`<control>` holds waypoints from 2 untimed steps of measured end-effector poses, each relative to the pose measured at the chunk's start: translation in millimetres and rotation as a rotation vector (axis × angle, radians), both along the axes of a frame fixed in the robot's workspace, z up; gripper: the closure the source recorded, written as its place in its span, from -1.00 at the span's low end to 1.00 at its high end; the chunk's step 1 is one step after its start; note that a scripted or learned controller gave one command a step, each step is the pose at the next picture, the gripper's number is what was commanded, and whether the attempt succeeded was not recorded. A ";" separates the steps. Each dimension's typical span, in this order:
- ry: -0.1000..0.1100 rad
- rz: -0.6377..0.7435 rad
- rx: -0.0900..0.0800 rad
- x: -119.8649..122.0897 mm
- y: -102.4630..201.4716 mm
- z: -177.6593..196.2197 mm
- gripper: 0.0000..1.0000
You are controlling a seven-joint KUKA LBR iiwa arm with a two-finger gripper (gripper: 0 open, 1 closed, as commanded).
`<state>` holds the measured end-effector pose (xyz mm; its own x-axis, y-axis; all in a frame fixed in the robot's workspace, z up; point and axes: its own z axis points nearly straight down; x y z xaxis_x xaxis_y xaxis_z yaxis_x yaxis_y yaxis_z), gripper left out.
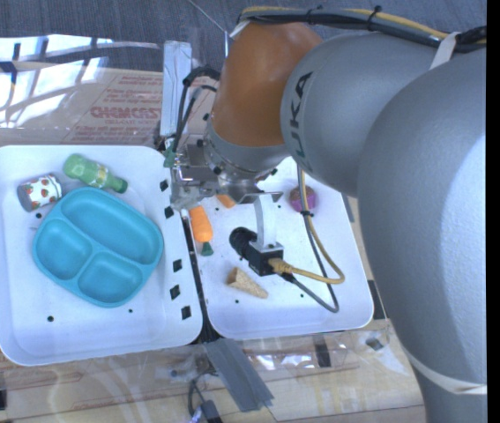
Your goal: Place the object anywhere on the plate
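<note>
At the near edge of the table (100, 373) stand two shallow white bins side by side, a left bin (7, 324) and a right bin (320, 311). Nearest in the right bin lies one tan wedge (247, 282), close to that bin's near edge and towards its left side. Further in, the left bin holds one blue plate (98, 245) with three compartments, set at that bin's middle and bare of other things. Level with it, one orange carrot (201, 226) lies in the right bin, hard against its left edge beside the rim shared with the left bin, green end pointing to the near edge; it is apart from the plate. The hand (198, 190) hangs directly over the carrot's far end, and whether it is apart, together or clamped on the carrot cannot be told. One small orange scrap (225, 202) shows just beside the hand, too hidden to name. One purple lump (303, 199) sits near the right bin's right edge. In the left bin's far left corner lie one small can with red spots (40, 190) and one green bottle (95, 173). Beyond the bins, one cardboard sheet (117, 104) bears red print reading "CHEMCAS", the rest covered. The grey arm (382, 122) shows the letters "UKA".
</note>
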<state>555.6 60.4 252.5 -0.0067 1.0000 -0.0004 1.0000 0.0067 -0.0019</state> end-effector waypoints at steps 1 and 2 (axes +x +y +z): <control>0.004 -0.001 -0.001 -65.4 -41.9 -19.2 1.00; -0.005 0.004 0.001 -74.5 -4.3 69.6 1.00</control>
